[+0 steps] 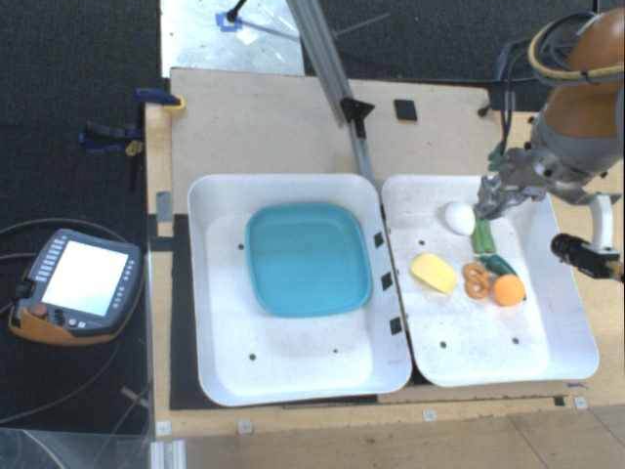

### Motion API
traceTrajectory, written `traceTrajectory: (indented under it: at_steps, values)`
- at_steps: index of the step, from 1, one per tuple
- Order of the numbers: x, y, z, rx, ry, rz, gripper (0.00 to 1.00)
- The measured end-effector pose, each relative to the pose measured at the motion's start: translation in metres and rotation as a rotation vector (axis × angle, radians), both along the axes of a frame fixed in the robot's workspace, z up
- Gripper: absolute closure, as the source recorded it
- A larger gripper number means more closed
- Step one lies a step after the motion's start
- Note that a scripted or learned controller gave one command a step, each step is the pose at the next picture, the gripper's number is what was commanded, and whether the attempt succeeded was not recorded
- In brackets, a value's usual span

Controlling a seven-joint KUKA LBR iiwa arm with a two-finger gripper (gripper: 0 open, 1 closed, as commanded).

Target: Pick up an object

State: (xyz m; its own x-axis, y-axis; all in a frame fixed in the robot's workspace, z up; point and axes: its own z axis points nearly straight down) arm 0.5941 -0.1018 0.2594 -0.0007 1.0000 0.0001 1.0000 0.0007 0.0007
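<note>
So a tan bench [283,125] is seen from above, set on dark carpet [78,57], with two white bins placed side by side on it. The left bin [220,360] is taken up by a blue tray [308,259]. In the right bin [557,350], a white egg [459,217] is found at about 12 o'clock, a yellow wedge [435,273] near the middle, an orange pretzel [476,280] just beside it at 3 o'clock, and an orange ball [509,290] touching a green piece [485,245].

The gripper [491,203] is hung right over the egg and the green piece's top end; how far it's opened can't be told, and nothing is clearly gripped.

A teach pendant [73,283] is laid on the carpet at 9 o'clock, blue clamps [127,125] are fixed at the bench's far-left corner, and a metal pole [327,52] is slanted across the top.
</note>
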Motion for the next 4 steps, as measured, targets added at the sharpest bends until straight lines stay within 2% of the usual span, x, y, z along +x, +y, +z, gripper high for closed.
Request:
traceTrajectory:
  at_steps: [1,3,4]
  values:
    - [-0.019,0.048,-0.011,0.001,0.001,0.003,1.00]
    - [-0.028,0.156,-0.019,0.001,0.000,0.004,1.00]
    - [-0.051,0.200,-0.023,0.001,0.001,0.004,1.00]
